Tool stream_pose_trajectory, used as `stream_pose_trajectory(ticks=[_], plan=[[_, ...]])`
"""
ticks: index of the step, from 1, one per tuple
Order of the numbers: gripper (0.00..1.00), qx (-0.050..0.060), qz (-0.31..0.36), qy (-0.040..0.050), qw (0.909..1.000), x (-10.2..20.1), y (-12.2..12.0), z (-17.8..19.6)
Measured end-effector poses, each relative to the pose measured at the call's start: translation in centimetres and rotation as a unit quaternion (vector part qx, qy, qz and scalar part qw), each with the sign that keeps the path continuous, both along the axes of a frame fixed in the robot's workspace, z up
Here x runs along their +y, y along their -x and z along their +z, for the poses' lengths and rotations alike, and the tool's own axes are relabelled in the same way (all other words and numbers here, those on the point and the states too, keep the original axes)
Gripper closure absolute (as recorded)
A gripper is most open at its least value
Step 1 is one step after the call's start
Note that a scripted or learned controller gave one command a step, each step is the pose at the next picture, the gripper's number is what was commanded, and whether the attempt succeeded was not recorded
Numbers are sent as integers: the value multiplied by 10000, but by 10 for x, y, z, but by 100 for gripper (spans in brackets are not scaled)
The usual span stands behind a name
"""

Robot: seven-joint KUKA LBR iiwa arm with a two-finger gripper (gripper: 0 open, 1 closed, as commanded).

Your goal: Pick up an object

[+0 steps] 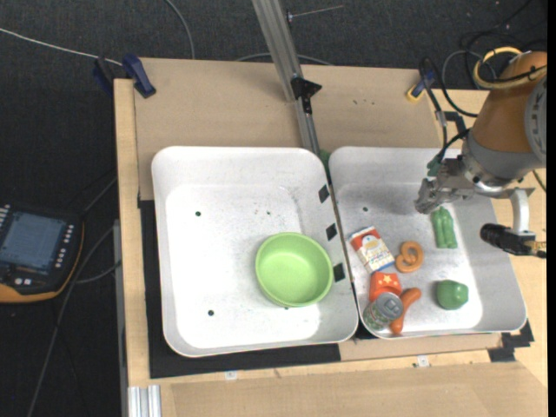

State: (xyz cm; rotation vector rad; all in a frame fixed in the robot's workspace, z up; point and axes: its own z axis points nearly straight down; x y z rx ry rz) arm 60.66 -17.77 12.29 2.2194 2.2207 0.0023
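Reaching from right, arm [508, 120] angled over right bin [382, 176].

Bright light from above, picture a bit grainy.
The white bins [234, 168] shine; soft shadows sit under the green bowl [294, 269].

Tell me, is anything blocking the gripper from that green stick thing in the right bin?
Nothing visible. The gripper hovers just above the upper end of the green stick; the donut and carton lie off to its left.
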Motion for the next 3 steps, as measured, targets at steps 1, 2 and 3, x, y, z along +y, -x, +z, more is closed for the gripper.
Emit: stream_pose_trajectory(ticks=[1, 2, 3], plan=[[100, -12, 1, 3, 10000, 7, 4, 48], [100, -17, -2, 5, 10000, 1, -5, 103], [100, -11, -1, 4, 10000, 1, -6, 145]])
